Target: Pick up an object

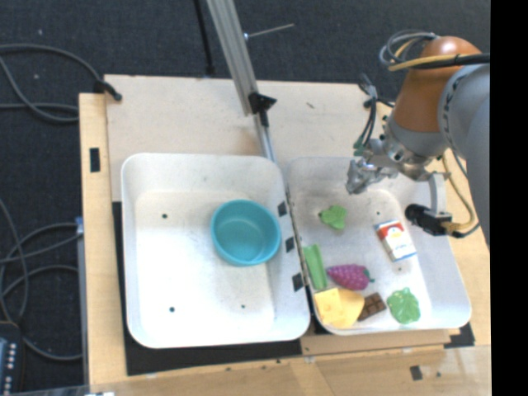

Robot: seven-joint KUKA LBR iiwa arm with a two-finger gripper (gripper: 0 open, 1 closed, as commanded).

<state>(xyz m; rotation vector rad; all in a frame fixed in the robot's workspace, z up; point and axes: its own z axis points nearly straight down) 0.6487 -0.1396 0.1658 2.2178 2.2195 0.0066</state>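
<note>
While the gripper (360, 181) hovers unloaded over the right bin (437, 304), finger spacing indeterminate, approach is in hand. Nearest object, a green leaf (333, 217), lies at seven o'clock; descent required.

The left bin (148, 221) lies mostly open, with a blue bowl (245, 232) just right of its middle. In the right bin (450, 283), the lower part is crowded by a green stick (314, 266), purple grapes (348, 276), yellow cheese (337, 307), a brown piece (374, 305) and a green leaf (403, 304). Bare floor shows near the bin's upper left corner, above a small green piece (333, 217), and between that piece and the carton (396, 240).
</note>
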